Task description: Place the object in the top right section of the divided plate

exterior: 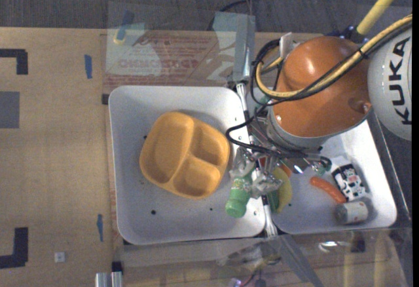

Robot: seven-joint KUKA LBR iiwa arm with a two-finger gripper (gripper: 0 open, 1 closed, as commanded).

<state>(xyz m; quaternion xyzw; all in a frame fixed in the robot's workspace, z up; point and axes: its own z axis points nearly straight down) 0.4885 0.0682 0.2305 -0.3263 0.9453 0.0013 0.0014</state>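
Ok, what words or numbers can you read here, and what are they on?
"KUKA": black letters running down the white arm.
Reddish print on the clear sheet above the left bin: too faint and blurred to read.
The small black and white item in the right bin has markings, too small to read.

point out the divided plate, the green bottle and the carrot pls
divided plate (185,154): camera view, on its central ridge.
green bottle (237,202): camera view, on its body.
carrot (327,189): camera view, on its middle.
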